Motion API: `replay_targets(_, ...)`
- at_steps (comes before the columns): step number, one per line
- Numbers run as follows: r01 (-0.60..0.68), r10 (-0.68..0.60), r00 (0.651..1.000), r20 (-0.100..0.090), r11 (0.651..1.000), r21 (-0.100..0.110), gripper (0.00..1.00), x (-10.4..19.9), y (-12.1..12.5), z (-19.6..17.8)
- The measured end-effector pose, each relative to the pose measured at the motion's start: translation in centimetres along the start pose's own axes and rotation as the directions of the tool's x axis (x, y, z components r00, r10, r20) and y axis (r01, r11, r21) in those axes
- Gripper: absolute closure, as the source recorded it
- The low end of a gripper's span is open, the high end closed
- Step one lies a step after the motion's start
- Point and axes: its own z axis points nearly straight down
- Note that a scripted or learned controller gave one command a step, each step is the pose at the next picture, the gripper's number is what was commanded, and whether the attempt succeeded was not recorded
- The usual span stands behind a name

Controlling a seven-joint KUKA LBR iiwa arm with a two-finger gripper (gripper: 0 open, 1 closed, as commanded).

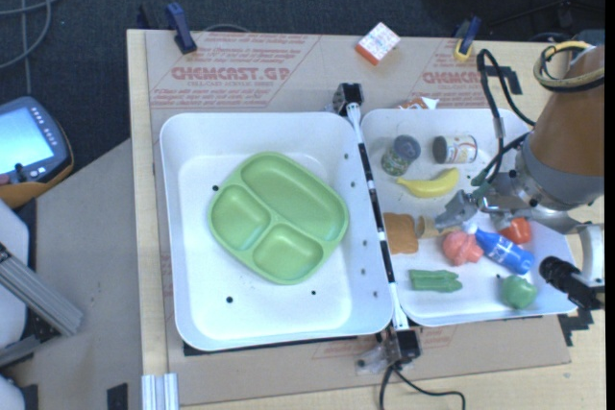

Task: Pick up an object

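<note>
Two white bins (183,235), one green tray (279,218) (three compartments), one banana (429,182)

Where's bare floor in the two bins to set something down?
Left bin: bare floor all around the green tray, widest along the near wall and left side. Right bin: crowded, with the banana, red lump, blue bottle and gripper clustered mid-bin. A small bare strip lies in its far left corner.

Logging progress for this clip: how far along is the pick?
Done: the arm has reached into the right bin. In hand: the gripper sits low beside the banana and the pink toy; nothing is visibly between its fingers. Left: gripping and lifting any object.
</note>
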Motion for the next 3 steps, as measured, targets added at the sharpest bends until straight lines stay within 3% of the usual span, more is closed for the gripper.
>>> replay_targets(1, -0.002, 0.002, 1.000, 0.000, 1.000, 0.003, 0.00, -2.7, 1.6, 11.7)
replay_targets(2, -0.001, 0.001, 1.000, 0.002, 1.000, -0.005, 1.00, -2.6, 1.8, 10.1)
replay_targets(3, 0.008, -0.008, 1.000, 0.001, 1.000, -0.013, 1.00, 2.5, 5.6, 0.6)
